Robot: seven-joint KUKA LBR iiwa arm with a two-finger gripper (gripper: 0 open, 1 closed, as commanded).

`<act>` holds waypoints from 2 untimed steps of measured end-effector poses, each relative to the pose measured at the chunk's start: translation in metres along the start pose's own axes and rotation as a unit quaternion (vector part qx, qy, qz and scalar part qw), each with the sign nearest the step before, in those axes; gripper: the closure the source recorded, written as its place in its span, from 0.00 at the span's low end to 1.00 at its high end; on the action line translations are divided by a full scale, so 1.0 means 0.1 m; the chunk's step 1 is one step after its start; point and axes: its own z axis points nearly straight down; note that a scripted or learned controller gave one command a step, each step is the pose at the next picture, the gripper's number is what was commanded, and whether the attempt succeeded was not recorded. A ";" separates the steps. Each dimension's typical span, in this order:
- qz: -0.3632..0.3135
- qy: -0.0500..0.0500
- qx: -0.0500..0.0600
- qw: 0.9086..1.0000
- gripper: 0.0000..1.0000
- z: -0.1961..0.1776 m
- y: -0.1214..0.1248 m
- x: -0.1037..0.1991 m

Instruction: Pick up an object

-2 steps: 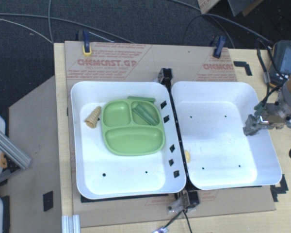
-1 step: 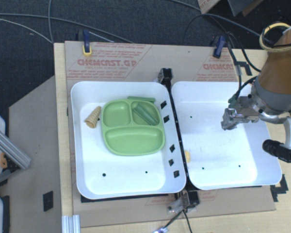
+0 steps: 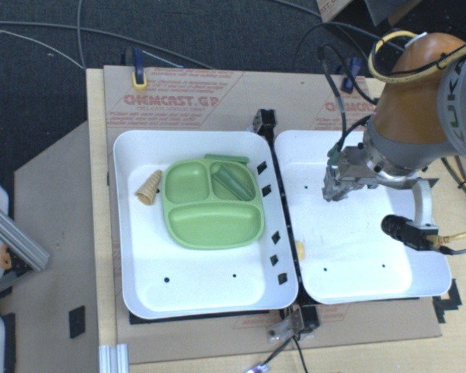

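Note:
A green divided plate (image 3: 212,204) lies in the left bin (image 3: 140,278). A dark green oblong piece (image 3: 233,181) rests in the plate's upper right compartment. A tan cone (image 3: 148,186) lies on the bin floor just left of the plate. A small yellow bit (image 3: 299,249) sits by the divider at the right bin's left rim. My gripper (image 3: 338,189) hangs over the upper left part of the right bin (image 3: 373,286), pointing down, with nothing visibly in it. It is well apart from the plate and the cone.
A black strip with clips (image 3: 273,208) runs between the two bins. The arm's black cable fitting (image 3: 404,230) overhangs the right bin's right side. Cardboard (image 3: 186,92) underlies both bins, with a blue clamp (image 3: 139,67) at its far left corner.

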 end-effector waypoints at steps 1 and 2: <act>0.000 0.000 -0.001 1.000 1.00 -0.10 0.18 0.48; 0.001 0.000 -0.001 1.000 1.00 -0.03 0.46 0.93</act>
